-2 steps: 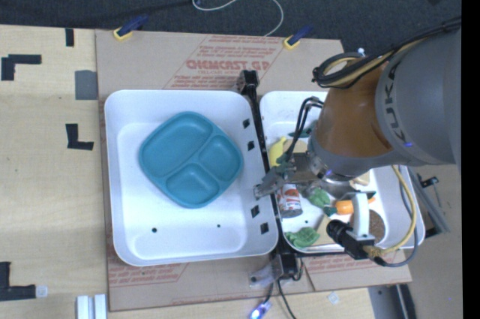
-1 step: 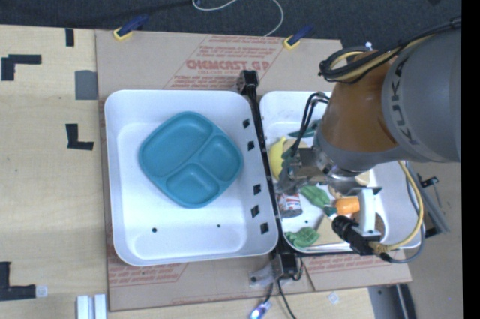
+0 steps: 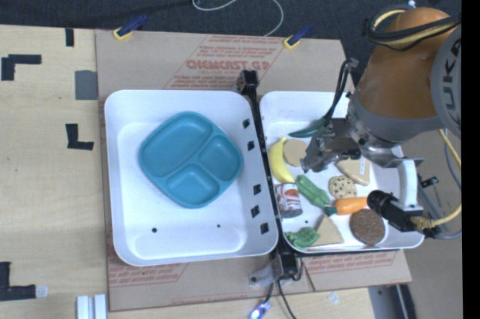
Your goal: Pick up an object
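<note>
The right bin point(image 3: 300, 106) holds toy food: a yellow banana point(image 3: 279, 161), a green pod point(image 3: 313, 191), a small can point(image 3: 289, 200), an orange carrot point(image 3: 349, 205), a brown round patty point(image 3: 367, 227), a spotted cookie point(image 3: 341, 187), a leafy green piece point(image 3: 303, 237) and a tan wedge point(image 3: 329, 230). My gripper point(image 3: 321, 157) hangs over the middle of this bin, just right of the banana and above the green pod. Its dark fingers point down-left, and nothing shows between them.
The left bin point(image 3: 124, 182) carries a blue sectioned plate point(image 3: 190, 158). A black divider with clips point(image 3: 259, 160) runs between the bins. The arm's orange and grey body point(image 3: 401, 77) covers the right bin's far right part. A white cable point(image 3: 232, 4) lies behind the bins.
</note>
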`<action>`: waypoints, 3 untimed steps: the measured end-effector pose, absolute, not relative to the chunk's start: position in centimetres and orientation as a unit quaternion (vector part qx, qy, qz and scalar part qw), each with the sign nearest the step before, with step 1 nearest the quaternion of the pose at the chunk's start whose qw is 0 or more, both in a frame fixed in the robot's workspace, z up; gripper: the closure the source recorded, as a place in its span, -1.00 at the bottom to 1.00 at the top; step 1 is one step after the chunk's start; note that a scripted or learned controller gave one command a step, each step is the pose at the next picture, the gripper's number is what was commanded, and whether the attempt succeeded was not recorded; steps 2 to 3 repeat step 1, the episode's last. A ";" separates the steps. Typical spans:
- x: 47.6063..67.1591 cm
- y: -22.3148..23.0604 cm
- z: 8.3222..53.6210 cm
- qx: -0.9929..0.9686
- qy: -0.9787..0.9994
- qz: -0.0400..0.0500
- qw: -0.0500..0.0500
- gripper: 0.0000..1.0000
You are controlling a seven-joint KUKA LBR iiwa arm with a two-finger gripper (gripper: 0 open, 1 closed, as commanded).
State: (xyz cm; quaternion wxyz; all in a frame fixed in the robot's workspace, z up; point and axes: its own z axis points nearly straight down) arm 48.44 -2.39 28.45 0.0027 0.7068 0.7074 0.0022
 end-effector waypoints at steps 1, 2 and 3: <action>48.4 7.7 39.6 0.703 0.712 0.005 0.003 1.00; 48.4 7.7 39.6 0.703 0.712 0.005 0.003 1.00; 48.4 7.7 39.6 0.703 0.712 0.005 0.003 1.00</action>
